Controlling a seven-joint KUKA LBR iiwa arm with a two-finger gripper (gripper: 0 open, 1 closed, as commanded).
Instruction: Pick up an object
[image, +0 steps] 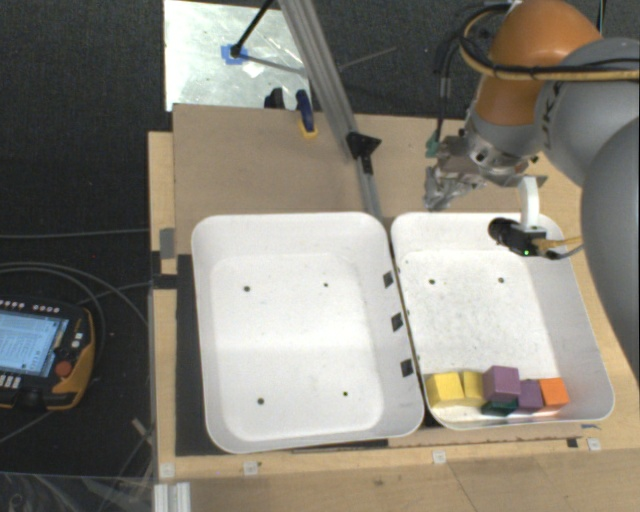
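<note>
blocks (498, 390) in right bin (480, 300), gripper (440, 197) above

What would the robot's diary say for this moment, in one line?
hand: above right white bin's far edge | small yellow, purple, green, orange blocks: clustered at near edge | nothing picked yet

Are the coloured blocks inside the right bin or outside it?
Inside. The blocks lie together against the near wall of the right bin.

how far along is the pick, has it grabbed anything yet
Nothing looks picked yet. The gripper hangs above the far edge of the right bin, away from the objects. The yellow blocks, purple blocks, a dark green piece and orange block sit clustered at the bin's near edge. Reaching, grasping and lifting remain.
</note>
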